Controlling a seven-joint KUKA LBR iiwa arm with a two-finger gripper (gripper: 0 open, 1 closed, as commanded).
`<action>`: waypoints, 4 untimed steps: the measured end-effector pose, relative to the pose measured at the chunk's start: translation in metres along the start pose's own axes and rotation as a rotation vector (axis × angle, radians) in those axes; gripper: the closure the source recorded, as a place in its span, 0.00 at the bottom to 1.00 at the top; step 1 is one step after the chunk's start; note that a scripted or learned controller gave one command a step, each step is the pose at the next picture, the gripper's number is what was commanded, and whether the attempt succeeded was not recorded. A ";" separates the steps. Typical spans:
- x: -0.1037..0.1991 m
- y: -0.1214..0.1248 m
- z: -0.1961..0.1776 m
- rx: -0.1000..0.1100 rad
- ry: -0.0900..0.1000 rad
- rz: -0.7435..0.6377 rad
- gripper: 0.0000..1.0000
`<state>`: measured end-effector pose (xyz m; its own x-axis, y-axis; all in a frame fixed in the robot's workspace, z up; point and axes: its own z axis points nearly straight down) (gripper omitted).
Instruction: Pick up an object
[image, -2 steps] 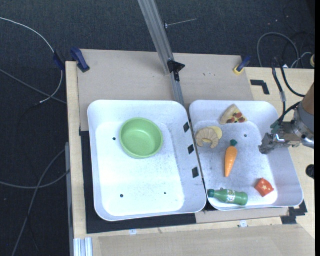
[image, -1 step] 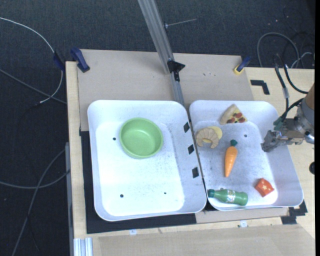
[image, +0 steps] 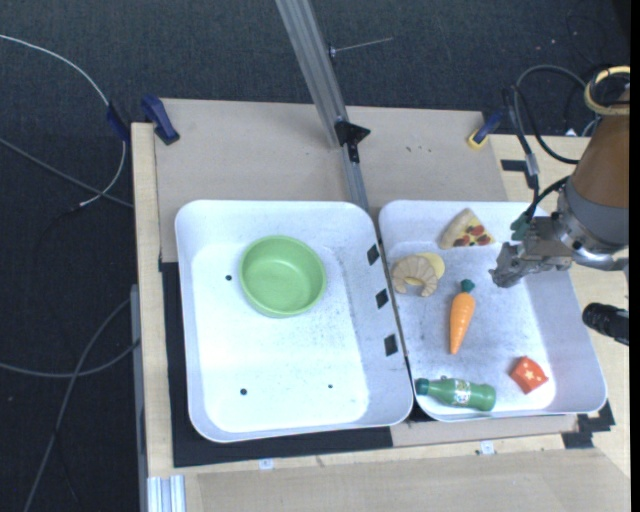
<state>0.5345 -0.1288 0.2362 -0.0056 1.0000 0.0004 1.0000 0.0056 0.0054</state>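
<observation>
The right bin (image: 575, 300) holds a pizza slice (image: 465, 231) at its far side, a tan croissant (image: 418, 273) near its left wall, an orange carrot (image: 460, 317) in the middle, a red block (image: 528, 374) and a green bottle (image: 457, 392) lying along the near rim. My gripper (image: 507, 270) hangs over the right part of this bin, right of the carrot's top and below the pizza slice. Nothing shows between its fingers.
The left bin (image: 215, 345) holds a green bowl (image: 283, 275). A metal pole (image: 322, 75) slants from the top toward the gap between the bins. Black clips (image: 381, 298) line the divide. Cables (image: 527, 120) run behind the arm.
</observation>
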 end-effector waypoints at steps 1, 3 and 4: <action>0.057 0.019 -0.010 0.001 0.003 -0.002 1.00; 0.165 0.044 -0.023 0.003 0.003 0.000 1.00; 0.206 0.060 -0.011 0.005 0.001 0.001 1.00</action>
